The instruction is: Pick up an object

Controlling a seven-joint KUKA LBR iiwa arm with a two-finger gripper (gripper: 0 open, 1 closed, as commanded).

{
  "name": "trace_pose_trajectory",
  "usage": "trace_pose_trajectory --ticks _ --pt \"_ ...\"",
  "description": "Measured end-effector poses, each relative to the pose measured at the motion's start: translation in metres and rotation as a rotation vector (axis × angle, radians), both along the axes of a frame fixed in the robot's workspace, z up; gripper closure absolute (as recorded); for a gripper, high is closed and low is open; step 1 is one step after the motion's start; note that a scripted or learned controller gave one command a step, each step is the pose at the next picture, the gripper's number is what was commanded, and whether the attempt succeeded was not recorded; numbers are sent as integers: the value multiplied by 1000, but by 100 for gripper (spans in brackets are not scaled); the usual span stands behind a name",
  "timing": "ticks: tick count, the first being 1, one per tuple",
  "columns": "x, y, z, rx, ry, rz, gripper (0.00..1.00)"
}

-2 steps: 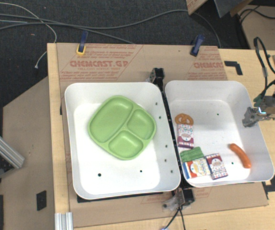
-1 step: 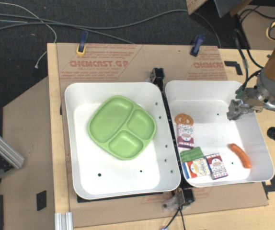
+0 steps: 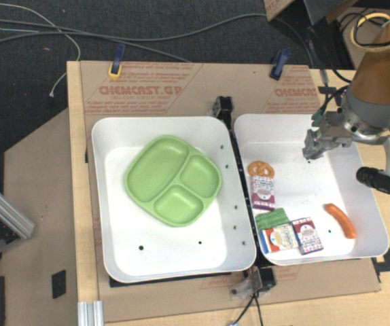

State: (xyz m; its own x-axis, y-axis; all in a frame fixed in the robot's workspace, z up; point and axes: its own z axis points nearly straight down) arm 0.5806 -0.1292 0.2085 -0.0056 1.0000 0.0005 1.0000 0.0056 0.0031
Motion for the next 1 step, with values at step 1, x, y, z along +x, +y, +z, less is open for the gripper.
trace_pose_trajectory --ticks 1 --pt "9 47 11 0 1 -1 100"
